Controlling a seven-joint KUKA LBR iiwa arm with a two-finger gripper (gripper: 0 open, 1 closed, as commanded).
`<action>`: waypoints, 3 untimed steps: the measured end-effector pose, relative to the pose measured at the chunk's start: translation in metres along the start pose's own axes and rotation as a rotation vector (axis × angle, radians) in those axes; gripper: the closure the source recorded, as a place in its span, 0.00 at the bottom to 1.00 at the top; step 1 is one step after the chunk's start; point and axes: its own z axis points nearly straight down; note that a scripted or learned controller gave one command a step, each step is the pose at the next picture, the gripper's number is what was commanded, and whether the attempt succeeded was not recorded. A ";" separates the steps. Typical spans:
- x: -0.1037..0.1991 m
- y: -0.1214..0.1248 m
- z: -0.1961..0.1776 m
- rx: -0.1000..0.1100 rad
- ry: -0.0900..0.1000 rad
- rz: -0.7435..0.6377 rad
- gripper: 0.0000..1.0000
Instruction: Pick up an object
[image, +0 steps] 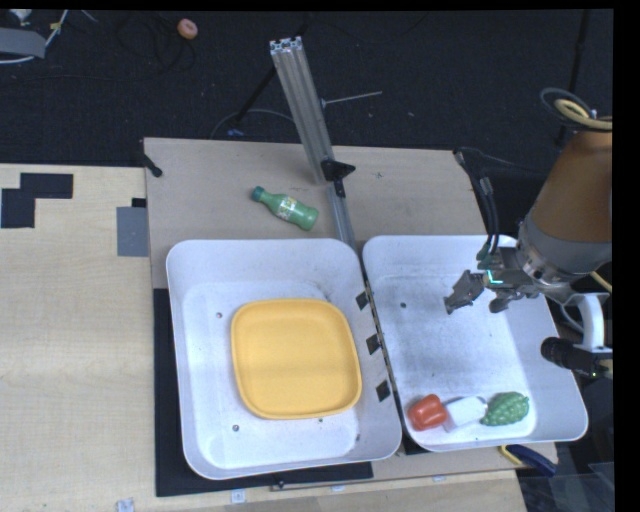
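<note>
The gripper (468, 294) hangs in the upper part of the right bin (440, 350), at the right-centre of the frame, and the things it could pick lie below it in the picture, along the bottom edge of this same bin. There are three in a short row: a red pepper-like piece (428, 411) at the left, a small white object (464, 411) in the middle, and a green bumpy object (505, 408) at the right, close together and perhaps touching. The row runs almost left to right across the frame, and the gripper is well apart from it, with bare bin floor between. So I judge that the coming move has to go toward the bottom of the frame and then downward; the white object lies almost straight below the gripper in the picture, the red one slightly to the left and the green one slightly to the right. The dark fingers are small here and I cannot tell if they are spread or pressed together; I see no object between them. In the left bin (200, 300) lies a yellow plate (295, 357), and a green bottle (285, 207) lies on the bench (410, 190) above it, both farther from the gripper.
</note>
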 end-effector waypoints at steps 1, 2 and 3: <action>0.000 0.000 0.000 0.000 0.000 0.000 0.00; 0.006 -0.002 0.044 0.003 0.000 -0.001 0.00; 0.006 -0.009 0.088 0.004 0.000 0.000 0.00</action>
